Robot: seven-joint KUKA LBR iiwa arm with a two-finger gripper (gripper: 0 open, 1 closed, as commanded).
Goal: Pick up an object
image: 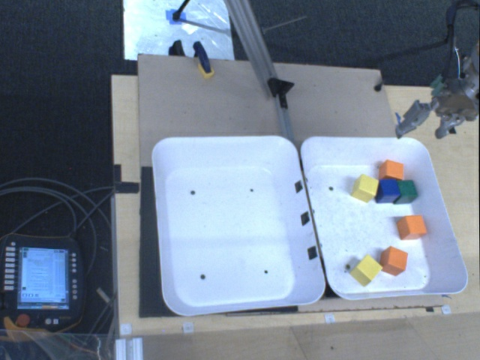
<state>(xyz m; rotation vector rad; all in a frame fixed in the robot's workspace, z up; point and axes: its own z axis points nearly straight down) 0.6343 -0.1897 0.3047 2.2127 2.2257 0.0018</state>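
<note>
The gripper [429, 122] sits above the upper right corner of the right bin [442, 276], its fingers spread wide with nothing between them. All blocks lie in that bin: a yellow block [365, 187], orange block [391, 170], blue block [388, 191] and green block [406, 191] clustered near its top, another orange block [411, 226] mid-right, and a yellow block [367, 269] touching an orange block [394, 260] near the bottom. The left bin [172, 163] adjoins it.
</note>
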